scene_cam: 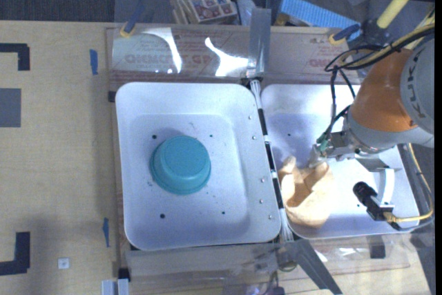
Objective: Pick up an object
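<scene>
One tan object point(305, 193) in right bin point(387, 224) — pincer point(322, 155) tips hidden against it.

The arm point(397, 90) reaches in from the right, its orange band bulking above the grey wrist. It bends down toward the left, with the gripper point(323, 152) low at its end. Black cables loop along its far side.

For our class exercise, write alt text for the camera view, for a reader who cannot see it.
A grey and orange robot arm reaches into the right bin, its gripper just above a tan soft toy near the bin's left wall. A teal bowl sits upside down in the left bin.
</scene>
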`<state>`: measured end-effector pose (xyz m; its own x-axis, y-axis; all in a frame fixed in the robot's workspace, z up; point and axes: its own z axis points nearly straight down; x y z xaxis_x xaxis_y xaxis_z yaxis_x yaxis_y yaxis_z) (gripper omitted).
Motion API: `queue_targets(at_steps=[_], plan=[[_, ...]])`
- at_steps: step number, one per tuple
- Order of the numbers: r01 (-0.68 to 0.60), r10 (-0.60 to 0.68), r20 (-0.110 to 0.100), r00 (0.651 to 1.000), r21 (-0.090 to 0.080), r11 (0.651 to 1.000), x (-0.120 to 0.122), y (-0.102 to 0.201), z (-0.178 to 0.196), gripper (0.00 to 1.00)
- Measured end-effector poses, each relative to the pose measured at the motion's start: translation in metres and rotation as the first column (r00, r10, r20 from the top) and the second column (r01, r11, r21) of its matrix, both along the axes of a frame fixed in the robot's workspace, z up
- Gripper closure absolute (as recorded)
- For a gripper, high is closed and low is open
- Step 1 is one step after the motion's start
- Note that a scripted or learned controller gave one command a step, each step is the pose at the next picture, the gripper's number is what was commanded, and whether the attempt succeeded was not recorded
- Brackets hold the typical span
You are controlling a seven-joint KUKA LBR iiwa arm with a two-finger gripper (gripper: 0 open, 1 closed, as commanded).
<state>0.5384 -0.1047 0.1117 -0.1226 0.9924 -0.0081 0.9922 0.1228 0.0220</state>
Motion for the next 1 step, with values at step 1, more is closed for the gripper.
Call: queue_targets(at_steps=[1], plan=[[0.121,-0.121,-0.022,0.992,0.004,0.993,-0.0038,0.0327,0.0728,1.0]])
